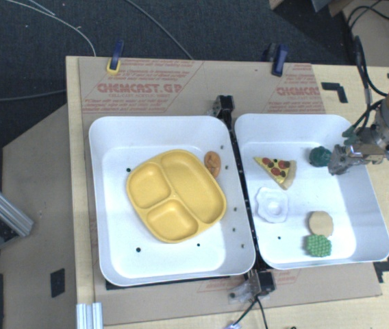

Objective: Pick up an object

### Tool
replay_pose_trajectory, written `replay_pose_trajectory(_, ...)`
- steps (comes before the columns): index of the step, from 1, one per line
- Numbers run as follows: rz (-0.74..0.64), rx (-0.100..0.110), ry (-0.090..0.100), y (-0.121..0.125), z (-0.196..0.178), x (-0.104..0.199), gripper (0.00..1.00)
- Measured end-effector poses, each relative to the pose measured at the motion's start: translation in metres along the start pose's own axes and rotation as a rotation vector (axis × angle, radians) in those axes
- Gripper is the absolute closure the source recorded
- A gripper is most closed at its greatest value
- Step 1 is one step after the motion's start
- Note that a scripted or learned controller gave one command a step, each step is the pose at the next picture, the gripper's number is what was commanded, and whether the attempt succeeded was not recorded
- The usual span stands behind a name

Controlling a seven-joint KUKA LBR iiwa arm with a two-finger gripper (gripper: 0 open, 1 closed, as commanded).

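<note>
The hand [338, 160] sits low in the right bin [369, 204], just beside a small green ball [320, 156]. I cannot tell how it is set. Nothing looks lifted yet; the pick remains to do.

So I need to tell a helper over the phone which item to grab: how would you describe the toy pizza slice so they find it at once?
Look in the right-hand white bin, at its upper left part near the divider between the bins. The pizza slice lies flat there, just above a clear white cup-like piece. It is the only triangular thing: yellow, with red spots.
</note>
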State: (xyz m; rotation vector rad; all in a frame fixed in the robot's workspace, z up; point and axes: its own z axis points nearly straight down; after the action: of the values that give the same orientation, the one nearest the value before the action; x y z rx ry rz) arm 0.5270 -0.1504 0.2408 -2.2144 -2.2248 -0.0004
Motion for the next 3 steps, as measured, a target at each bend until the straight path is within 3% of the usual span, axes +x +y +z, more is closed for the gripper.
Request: replay_pose_trajectory(3, 0.001, -0.004, -0.002, 0.028, -0.013, 0.153, 1.0)
